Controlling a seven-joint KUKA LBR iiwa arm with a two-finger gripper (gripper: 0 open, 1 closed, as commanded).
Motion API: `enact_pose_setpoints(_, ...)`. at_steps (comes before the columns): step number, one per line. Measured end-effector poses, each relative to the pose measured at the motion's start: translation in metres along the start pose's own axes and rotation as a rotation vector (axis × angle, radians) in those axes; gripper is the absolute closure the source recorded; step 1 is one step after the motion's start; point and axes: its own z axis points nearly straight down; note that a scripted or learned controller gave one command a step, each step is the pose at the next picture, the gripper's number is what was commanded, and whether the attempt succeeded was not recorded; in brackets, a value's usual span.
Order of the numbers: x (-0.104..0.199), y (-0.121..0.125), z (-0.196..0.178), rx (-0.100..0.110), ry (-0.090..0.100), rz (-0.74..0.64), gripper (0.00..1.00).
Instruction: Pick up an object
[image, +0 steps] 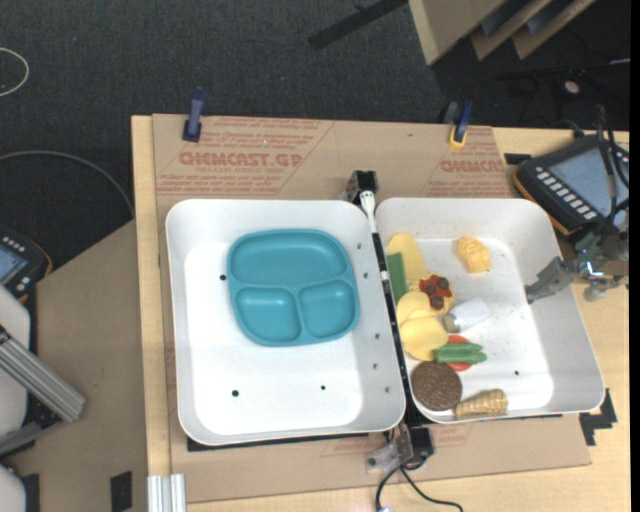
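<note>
Brown and round, a cookie-like disc lies at the near edge of the right bin, a waffle cone just beside it. Farther in, yellow pieces, a green item and a red cluster crowd together, overlapping, their shapes hard to separate. A yellow lump sits apart, farther back. In the left bin rests a teal divided tray. At the right rim, the gripper is blurred; whether it is open, or holds anything, I cannot tell.
</note>
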Motion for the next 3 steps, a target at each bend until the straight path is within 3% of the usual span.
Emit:
enact_pose_setpoints(1,0.073,0.003,-0.057,-0.008,0.000,-0.009,0.00)
enact_pose_setpoints(2,0.069,0.002,-0.064,-0.005,-0.001,-0.002,1.00)
enact_pose_setpoints(3,0.153,0.035,-0.086,-0.006,0.001,-0.010,1.00)
